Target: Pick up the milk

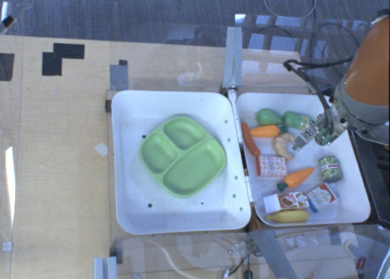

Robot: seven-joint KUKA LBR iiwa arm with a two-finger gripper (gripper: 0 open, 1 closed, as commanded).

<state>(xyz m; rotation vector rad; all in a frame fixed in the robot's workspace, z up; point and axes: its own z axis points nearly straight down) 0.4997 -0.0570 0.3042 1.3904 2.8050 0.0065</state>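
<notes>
The milk point(321, 197) is a small white and blue carton lying near the front right corner of the right bin point(359, 208). Beside it on the left lies an orange and white carton point(291, 201). My gripper point(313, 136) hangs over the back half of the same bin, well behind the milk and just right of a croissant point(282, 145). Its fingers look open with nothing between them. The arm's orange band point(369, 67) rises at the right.
The right bin also holds a banana point(287, 216), two carrots point(297, 178) point(265, 131), a green can point(329, 169), a red and white packet point(272, 165), a red sausage point(248, 141) and green vegetables point(268, 116). A green divided plate point(183, 156) sits in the left bin point(131, 211).
</notes>
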